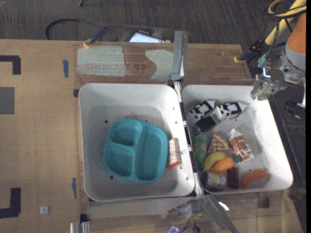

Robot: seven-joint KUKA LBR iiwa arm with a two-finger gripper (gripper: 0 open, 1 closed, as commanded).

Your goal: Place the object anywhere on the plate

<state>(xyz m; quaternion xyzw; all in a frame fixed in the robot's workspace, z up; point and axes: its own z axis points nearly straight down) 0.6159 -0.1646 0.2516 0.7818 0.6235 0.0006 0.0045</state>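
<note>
Hand (263, 89) well apart from plate (135, 149)

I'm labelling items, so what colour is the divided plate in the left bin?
Teal, plain with no pattern; the plate shows best in the camera view.

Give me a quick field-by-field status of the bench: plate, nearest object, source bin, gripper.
plate: teal divided plate, left bin, nothing on it
beside plate: small orange packet at its right edge, by the bin wall
right bin: heap of toy food, including black-and-white cartons, a wedge, an orange piece
gripper: above the right bin's upper right corner, nothing seen between its fingers
task: not yet done
</note>
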